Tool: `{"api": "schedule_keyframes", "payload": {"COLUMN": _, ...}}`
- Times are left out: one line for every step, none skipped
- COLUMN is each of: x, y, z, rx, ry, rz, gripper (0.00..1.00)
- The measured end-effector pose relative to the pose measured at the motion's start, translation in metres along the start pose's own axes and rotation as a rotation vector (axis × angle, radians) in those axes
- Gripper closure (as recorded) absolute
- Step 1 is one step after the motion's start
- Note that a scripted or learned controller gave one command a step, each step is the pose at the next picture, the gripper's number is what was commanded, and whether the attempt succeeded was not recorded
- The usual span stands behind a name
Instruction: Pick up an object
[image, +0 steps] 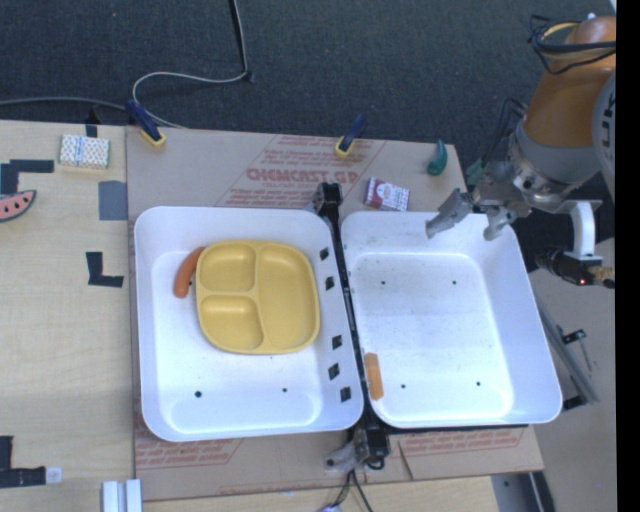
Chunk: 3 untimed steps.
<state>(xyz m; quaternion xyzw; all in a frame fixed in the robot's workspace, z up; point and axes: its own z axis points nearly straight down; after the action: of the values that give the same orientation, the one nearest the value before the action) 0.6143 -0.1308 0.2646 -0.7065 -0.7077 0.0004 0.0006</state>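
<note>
Two white bins side by side on the bench. Left bin (170, 400) holds the yellow divided plate (258, 296), the biggest item, lying flat in the upper half. Right bin (520, 330) sits beneath me.

My gripper (470, 222) hangs over the right bin's far rim, near its upper right corner. Fingers spread apart, nothing between them.

Smaller things: an orange sausage-shaped piece (184, 273) touching the plate's left edge in the left bin. A second small orange piece (373, 374) lies against the right bin's left wall, toward the near side.

Step in hand, as I judge it: approach only; no pick begun. Nearest candidate is the orange piece in my own bin, well apart from me, diagonally across the floor. Next move calls for crossing toward that wall, lining my fingers across the piece's narrow width, then descending. The wall crowds one finger; risk of a clipped rim or a miss.
</note>
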Motion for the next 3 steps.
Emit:
{"api": "schedule_keyframes", "payload": {"x": 0.032, "y": 0.010, "z": 0.124, "rx": 0.003, "ry": 0.001, "rz": 0.000, "gripper": 0.00}}
{"api": "schedule_keyframes", "payload": {"x": 0.037, "y": -0.036, "z": 0.179, "rx": -0.001, "ry": 0.000, "rz": 0.001, "gripper": 0.00}}
{"api": "schedule_keyframes", "payload": {"x": 0.034, "y": -0.071, "z": 0.178, "rx": -0.008, "ry": -0.002, "rz": 0.000, "gripper": 0.00}}
